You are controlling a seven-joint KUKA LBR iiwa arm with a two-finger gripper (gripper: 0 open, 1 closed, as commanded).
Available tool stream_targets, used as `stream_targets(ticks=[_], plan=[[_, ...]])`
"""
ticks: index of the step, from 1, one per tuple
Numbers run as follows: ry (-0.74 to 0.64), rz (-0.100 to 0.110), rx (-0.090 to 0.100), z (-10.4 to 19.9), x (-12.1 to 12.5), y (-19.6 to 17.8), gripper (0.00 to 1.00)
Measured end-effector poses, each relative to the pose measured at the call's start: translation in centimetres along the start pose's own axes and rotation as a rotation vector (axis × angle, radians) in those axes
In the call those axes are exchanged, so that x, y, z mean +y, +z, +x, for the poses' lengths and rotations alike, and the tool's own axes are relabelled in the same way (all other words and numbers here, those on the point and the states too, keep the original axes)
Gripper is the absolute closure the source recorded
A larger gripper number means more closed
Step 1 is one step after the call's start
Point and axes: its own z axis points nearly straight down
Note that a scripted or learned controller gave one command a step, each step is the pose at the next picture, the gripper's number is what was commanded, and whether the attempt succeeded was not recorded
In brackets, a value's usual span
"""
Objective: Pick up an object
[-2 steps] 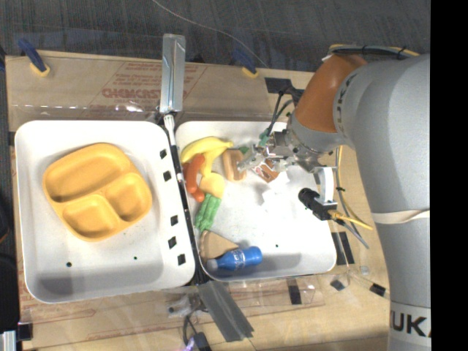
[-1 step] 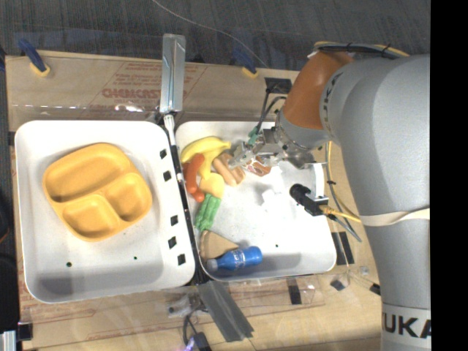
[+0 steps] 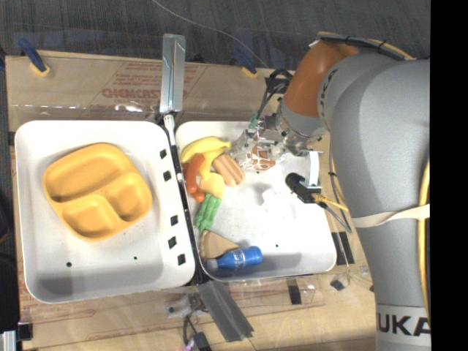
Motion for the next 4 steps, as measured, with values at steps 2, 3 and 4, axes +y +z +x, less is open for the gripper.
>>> stream_targets(ticks=[2, 3, 4], plan=[[0.404, 0.031, 0.006, 9.1, 0.2, -12.9, 0.00], [0.377, 0.043, 0.004, 13.8, -5.8, -7.9, 0.00], [0.362, 0.038, 0.003, 7.1, -6.4, -5.2, 0.00]])
